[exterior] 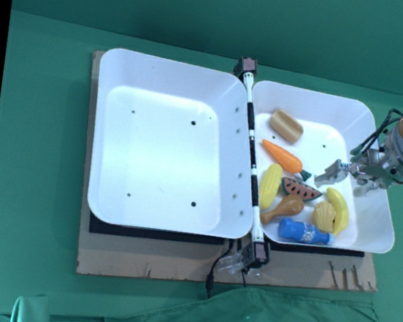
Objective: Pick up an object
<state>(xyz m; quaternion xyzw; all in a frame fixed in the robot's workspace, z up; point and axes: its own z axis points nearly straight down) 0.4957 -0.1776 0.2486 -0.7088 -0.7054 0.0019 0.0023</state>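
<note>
Green cloth surrounds two white bins as the gripper (341,173), fingers spread and holding nothing, hovers at frame right just above the banana (338,208), whose length runs top-to-bottom.

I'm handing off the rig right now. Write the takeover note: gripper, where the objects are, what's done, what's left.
Gripper: over the right bin, near its right side, with nothing seen between its fingers; open or shut cannot be told.
Objects, all in the right bin: bread roll at the back, carrot, corn cob, watermelon slice, drumstick, banana, yellow shell-like piece, blue bottle at the front.
Left bin: holds no objects.
Done: nothing lifted yet.
Left: grasp and lift one object; the banana and watermelon slice lie nearest the gripper.
</note>
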